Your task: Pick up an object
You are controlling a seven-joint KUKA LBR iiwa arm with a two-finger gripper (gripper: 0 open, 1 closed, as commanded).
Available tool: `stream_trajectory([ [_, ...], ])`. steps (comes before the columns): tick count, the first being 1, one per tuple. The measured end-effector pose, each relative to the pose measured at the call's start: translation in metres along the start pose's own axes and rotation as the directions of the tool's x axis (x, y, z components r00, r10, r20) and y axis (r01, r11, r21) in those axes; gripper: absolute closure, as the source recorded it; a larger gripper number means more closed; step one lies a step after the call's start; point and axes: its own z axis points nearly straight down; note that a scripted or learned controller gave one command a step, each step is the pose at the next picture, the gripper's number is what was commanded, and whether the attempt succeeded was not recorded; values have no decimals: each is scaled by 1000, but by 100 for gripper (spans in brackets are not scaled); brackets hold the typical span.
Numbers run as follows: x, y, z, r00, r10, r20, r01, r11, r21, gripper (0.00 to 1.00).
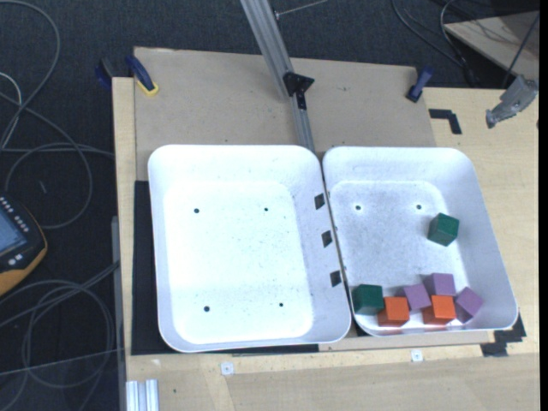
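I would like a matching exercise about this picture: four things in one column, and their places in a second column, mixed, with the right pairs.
Things:
1. lone green block
2. gripper
3. blue clamp
4. orange blocks

Places:
A. along the right bin's near wall, among purple blocks
B. at the picture's right edge, above the bench, outside both bins
C. on the bench's far edge
D. apart from the others, farther back in the right bin

Pairs: 1-D, 2-B, 3-C, 4-A

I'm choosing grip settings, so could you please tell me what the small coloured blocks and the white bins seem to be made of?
The small coloured blocks, such as the lone green cube, look like matte painted wood or foam: flat colour, no glints; I cannot tell which. The right shallow white bin looks like smooth moulded plastic, with rounded corners and faint sheen.
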Motion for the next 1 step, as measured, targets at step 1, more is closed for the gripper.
stream_trajectory([
  [1, 56, -21, 105, 1000, -5, -8, 5, 1000, 19, 0],
])
